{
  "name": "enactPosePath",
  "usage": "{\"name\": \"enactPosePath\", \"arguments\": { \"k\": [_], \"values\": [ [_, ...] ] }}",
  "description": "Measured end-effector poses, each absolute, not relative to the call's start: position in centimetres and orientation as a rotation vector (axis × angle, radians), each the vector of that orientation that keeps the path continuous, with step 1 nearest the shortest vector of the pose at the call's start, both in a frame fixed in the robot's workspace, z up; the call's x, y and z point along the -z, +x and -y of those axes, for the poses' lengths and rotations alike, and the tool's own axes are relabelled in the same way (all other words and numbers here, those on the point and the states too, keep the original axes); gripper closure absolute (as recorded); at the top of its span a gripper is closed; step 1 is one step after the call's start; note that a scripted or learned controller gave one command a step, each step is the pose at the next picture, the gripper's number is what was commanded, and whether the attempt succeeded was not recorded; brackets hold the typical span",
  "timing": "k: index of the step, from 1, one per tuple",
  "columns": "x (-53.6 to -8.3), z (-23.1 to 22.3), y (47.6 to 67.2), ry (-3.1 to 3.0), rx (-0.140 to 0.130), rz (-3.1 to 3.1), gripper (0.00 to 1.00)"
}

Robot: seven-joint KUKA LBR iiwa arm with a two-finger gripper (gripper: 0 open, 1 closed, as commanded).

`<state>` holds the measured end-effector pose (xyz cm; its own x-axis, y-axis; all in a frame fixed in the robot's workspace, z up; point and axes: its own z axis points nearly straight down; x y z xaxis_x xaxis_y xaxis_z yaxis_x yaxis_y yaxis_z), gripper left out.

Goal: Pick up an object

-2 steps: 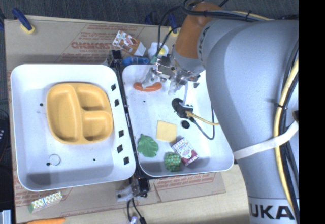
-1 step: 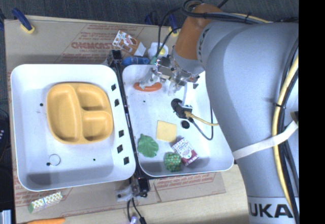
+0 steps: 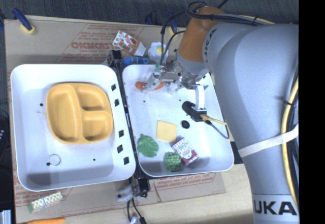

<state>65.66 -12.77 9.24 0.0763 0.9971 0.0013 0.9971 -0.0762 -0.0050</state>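
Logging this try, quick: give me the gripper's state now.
Gripper: cannot be told; it is at the far end of the right bin, next to an orange object.

R bin, top-left corner: small orange carrot-like piece, flat on floor, long axis approx. across the view. Mid-bin: yellow cheese slice, thin flat square, turned slightly. Just below-left of slice, nr L wall: green leaf, crinkled, flat. At btm edge: green knobbly lump, broccoli-like, touching or just beside small red-and-white carton, tilted, on its side, just below slice's lower corner. L bin, middle: yellow divided tray, three compartments, rounded corners, right way up, flat, turned a little vs. bin walls.
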Motion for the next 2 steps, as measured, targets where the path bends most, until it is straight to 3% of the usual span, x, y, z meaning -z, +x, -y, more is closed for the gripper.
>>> {"name": "enactPosePath", "arguments": {
  "k": [1,2],
  "values": [
    [-9.1,10.8,65.0,-2.542,-0.010,1.834,0.00],
    [-11.6,9.8,61.8,-2.771,-0.008,1.469,0.00]
  ]
}}
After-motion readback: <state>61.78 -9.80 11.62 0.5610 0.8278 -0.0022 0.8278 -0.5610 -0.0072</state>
